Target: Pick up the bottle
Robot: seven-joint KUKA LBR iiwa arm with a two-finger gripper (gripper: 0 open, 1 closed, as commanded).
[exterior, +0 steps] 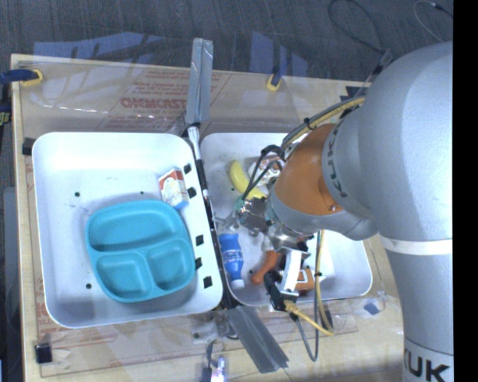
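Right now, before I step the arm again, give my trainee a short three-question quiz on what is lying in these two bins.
1. True or false: the turquoise three-compartment plastic tray lies in the right-hand white bin.
2. Which thing lies nearest the divider in the right-hand bin? A) yellow banana-shaped item B) small clear bottle with blue label C) orange item
3. Fill in: the small red-and-white carton sits just beyond the tray's ______ corner, toward the divider.

Key: 1 false, it lies in the left-hand white bin. 2 B. 3 far right.
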